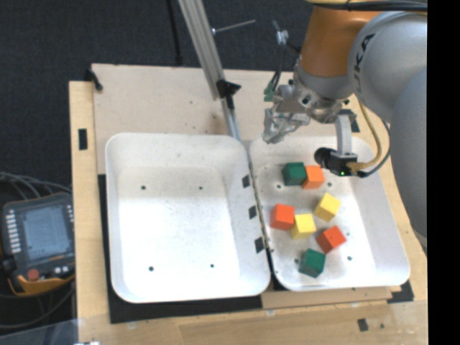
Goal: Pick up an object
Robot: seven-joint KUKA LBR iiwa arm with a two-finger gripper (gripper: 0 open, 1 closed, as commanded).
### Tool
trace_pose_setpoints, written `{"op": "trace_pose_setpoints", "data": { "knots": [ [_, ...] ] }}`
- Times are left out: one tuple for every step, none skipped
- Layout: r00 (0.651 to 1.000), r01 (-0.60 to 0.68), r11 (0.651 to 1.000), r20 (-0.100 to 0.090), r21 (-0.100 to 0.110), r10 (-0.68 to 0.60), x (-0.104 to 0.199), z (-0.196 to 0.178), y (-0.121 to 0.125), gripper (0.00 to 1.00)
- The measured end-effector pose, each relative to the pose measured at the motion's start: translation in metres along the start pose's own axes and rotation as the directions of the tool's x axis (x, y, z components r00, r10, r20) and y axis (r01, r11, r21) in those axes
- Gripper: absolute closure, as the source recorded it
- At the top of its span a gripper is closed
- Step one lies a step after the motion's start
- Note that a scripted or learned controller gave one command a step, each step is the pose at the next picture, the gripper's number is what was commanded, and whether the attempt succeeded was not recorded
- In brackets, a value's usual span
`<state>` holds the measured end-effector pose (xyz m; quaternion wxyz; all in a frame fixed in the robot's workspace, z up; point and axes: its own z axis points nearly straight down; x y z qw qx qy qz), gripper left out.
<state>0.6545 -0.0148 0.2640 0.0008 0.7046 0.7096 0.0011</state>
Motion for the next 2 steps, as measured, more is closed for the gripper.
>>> {"op": "trace_pose_setpoints", "data": {
  "knots": [
    [1.0,0.0,1.0,0.0,0.0,0.0,0.057,0.006,0.015,1.0],
    [1.0,0.0,1.0,0.0,0.004,0.0,0.11,0.022,0.009,1.0]
  ]
}}
